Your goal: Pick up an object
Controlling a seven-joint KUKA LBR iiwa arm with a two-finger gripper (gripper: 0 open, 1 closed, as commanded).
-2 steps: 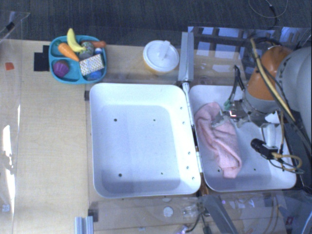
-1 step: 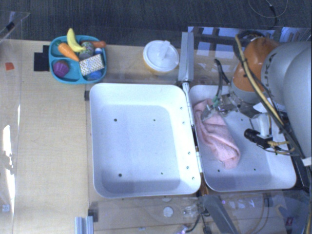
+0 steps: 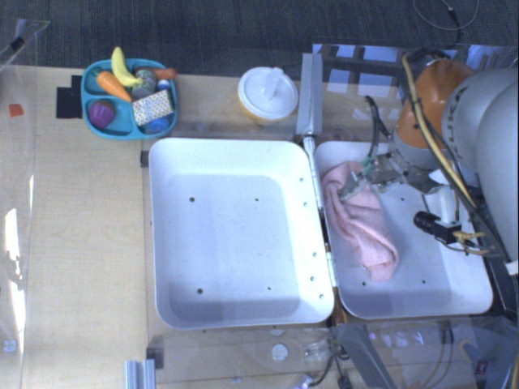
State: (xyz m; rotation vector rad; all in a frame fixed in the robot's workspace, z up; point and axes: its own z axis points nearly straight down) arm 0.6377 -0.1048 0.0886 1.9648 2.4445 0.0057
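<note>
A crumpled pink cloth (image 3: 365,225) lies along the left side of the right white bin (image 3: 438,290), running from its upper left corner down toward the middle. My gripper (image 3: 354,186) reaches in from the right and sits low over the cloth's upper end, touching or nearly touching the fabric. The grey arm with its orange band (image 3: 426,104) covers the bin's upper right part. From this angle I cannot make out whether any cloth is pinched.
The left white bin (image 3: 235,233) sits beside the right one, with a thin ridge between them. Behind the bins are a blue tray of toy food (image 3: 126,96) and a white-lidded yellow cup (image 3: 268,93). Cables and a black clip (image 3: 438,227) hang from the arm.
</note>
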